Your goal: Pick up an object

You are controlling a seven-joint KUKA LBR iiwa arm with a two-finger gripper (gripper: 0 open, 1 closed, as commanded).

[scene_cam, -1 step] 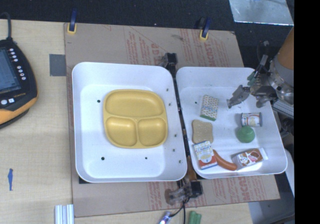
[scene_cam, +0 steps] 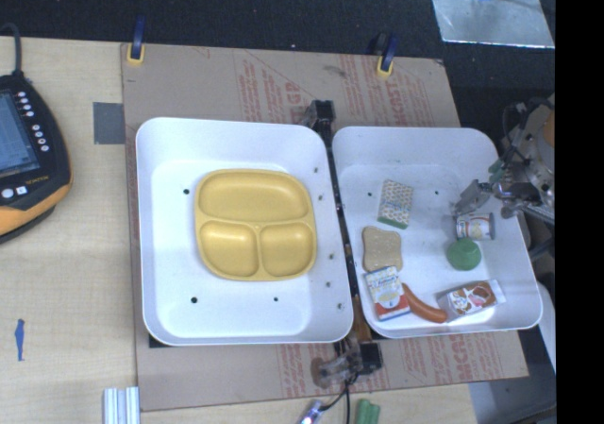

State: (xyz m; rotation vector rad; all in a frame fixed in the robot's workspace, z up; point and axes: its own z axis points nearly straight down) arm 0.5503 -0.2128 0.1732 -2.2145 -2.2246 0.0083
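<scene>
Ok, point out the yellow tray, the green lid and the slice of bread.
yellow tray (scene_cam: 255, 222), camera view, ridge between its compartments.
green lid (scene_cam: 463, 254), camera view, middle of its top.
slice of bread (scene_cam: 382, 248), camera view, middle of its face.

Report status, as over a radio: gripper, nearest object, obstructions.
Gripper low over right bin. Small can just below it, not held. Green lid beside can.

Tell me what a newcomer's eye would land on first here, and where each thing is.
The yellow divided plate stands out most, alone in the middle of the left bin. Next comes the clutter in the right bin: a green round piece, an orange sausage-like toy and small packets near its front. The gripper reaches in over that bin's right edge.
</scene>
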